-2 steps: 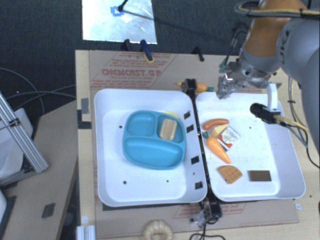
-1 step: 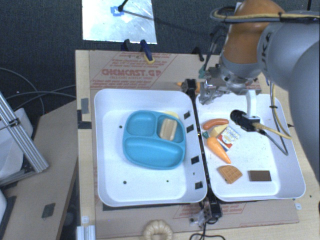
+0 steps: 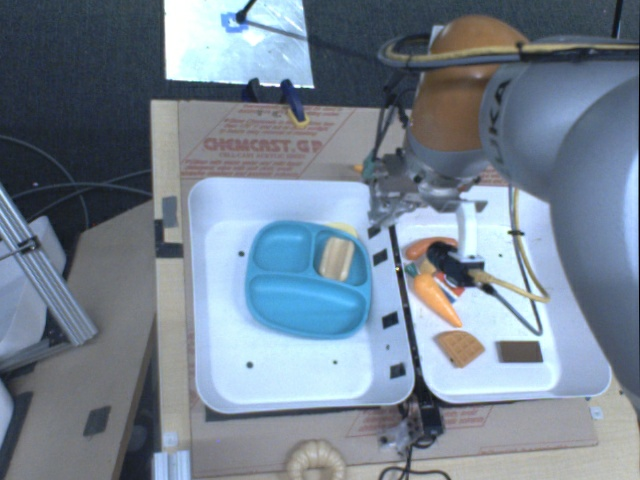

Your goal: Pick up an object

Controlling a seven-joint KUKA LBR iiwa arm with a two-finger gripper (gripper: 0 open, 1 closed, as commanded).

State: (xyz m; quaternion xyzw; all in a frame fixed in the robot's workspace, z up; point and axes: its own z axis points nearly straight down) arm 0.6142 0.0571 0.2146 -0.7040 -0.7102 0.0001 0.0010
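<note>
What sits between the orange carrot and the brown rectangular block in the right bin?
Camera view: a tan waffle-like wedge between carrot and block.

Red printed lettering reading "CHEMCAST GP" runs along the brown cardboard sheet [image 3: 262,138] lying beneath the two white bins.

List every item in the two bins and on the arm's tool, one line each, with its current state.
blue divided plate: lies flat in the left bin.
bread piece: sits in the plate's upper right compartment.
carrot: lies in the right bin.
cracker: flat on the right bin floor.
brown block: flat, apart from the cracker.
tool: low over the divider between the bins.
</note>
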